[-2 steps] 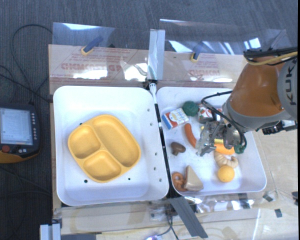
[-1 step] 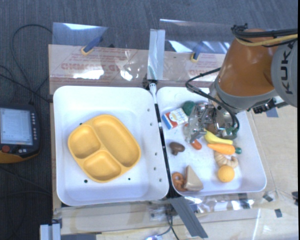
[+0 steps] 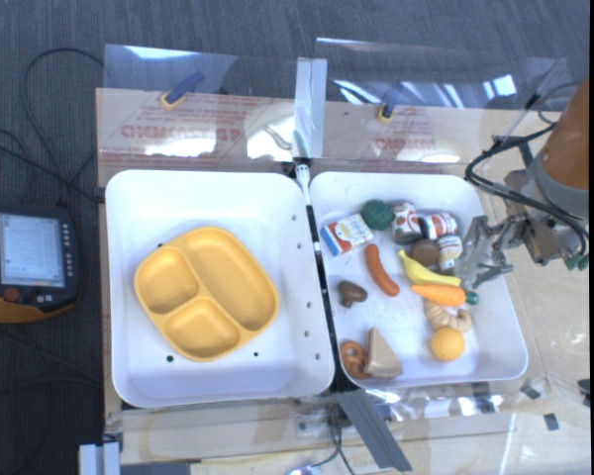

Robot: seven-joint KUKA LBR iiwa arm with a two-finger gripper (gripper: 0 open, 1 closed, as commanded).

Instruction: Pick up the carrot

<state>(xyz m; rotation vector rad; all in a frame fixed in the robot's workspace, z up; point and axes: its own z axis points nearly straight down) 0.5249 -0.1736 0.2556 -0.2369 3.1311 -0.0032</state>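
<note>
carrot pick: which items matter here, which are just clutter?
Job: carrot; gripper, right beside the carrot.

Clutter: banana, sausage, orange, broccoli, cans, mushroom, pretzel, yellow tray in the left bin.

Both bins are plain white: the left bin (image 3: 129,364) and the right bin (image 3: 495,349). In the left one, the three-part plate (image 3: 206,292) is mustard yellow. At the right bin's centre the carrot (image 3: 437,292) is orange, with a yellow banana (image 3: 418,269) at its 11 o'clock and an orange-red sausage (image 3: 381,269) at 9 o'clock. At 5 o'clock the lemon (image 3: 446,344) is yellow-orange. The carton (image 3: 347,234) is red and white, the broccoli (image 3: 377,214) dark green, the mushroom (image 3: 351,292) brown.
</note>
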